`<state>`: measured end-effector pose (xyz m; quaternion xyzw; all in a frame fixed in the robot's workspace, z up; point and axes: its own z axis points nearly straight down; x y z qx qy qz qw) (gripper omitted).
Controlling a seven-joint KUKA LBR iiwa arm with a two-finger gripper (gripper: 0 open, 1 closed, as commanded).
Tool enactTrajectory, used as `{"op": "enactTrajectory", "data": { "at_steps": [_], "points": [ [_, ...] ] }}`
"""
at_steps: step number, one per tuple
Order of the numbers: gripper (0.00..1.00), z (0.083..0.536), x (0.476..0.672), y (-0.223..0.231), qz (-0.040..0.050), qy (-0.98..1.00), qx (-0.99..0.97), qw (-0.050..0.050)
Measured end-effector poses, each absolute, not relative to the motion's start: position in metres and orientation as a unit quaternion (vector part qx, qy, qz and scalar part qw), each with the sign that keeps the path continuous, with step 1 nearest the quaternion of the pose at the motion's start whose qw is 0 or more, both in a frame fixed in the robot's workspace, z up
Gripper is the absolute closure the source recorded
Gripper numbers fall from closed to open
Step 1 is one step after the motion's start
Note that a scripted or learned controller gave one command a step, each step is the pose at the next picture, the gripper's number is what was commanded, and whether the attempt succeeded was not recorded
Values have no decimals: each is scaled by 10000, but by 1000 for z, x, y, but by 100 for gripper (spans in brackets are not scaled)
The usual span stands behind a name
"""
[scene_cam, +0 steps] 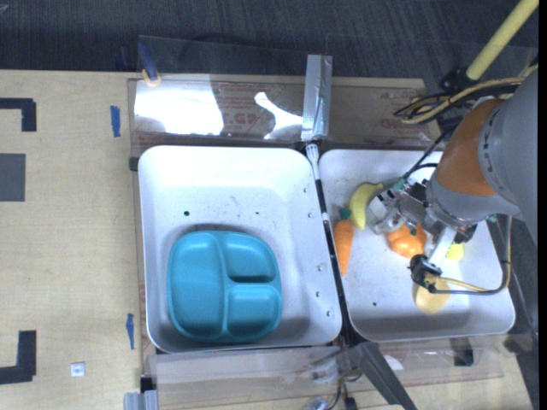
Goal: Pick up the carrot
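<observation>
While the gripper (395, 216) hangs low in the right bin (479, 314), I cannot tell its state; I see the carrot (343, 244) lying against that bin's left wall, beside a banana (364, 202)

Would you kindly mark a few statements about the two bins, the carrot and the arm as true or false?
1. The blue divided plate lies in the left bin. True.
2. The carrot lies in the left bin beside the plate. False: it lies in the right bin, against its left wall.
3. The gripper is over the right bin. True.
4. The carrot is between the gripper's fingers. False: it lies apart, to the gripper's left in the view.
5. A yellow banana-like item lies just above the carrot in the view. True.
</observation>
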<state>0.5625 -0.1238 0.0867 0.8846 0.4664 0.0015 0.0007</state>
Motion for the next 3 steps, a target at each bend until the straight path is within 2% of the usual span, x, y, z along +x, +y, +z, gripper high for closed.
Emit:
{"op": "enactTrajectory", "data": {
  "at_steps": [1,2,3],
  "points": [
    [0,142,562,-122,5,4060,9139,4],
    [0,85,550,-186,-8,2882,9576,-16],
    [0,90,534,-204,93,3166,9484,-140]
  ]
}}
